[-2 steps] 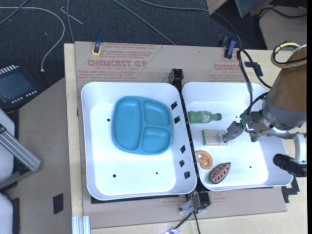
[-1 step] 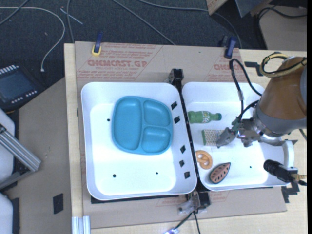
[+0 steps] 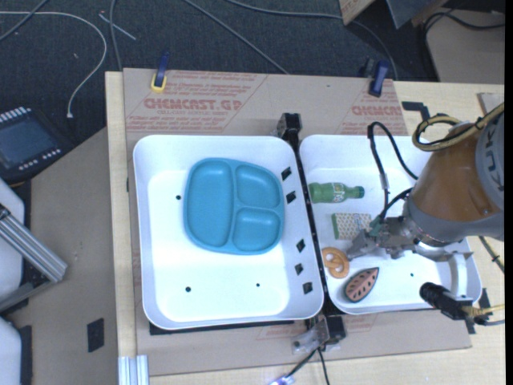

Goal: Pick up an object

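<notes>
Grey tool [image 3: 370,241] (grip state unclear) hovers seemingly over the patterned square [image 3: 350,224], beside the pretzel [image 3: 334,261].

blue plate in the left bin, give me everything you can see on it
The blue plate is a light blue divided plate with rounded corners and three compartments: one tall section on its left, two smaller ones stacked on its right, split by raised ridges. It looks like smooth matte plastic. It lies flat and right side up on the floor of the left bin, toward the far side, turned slightly askew. Nothing sits in it, and it appears clear of the bin walls.
</notes>
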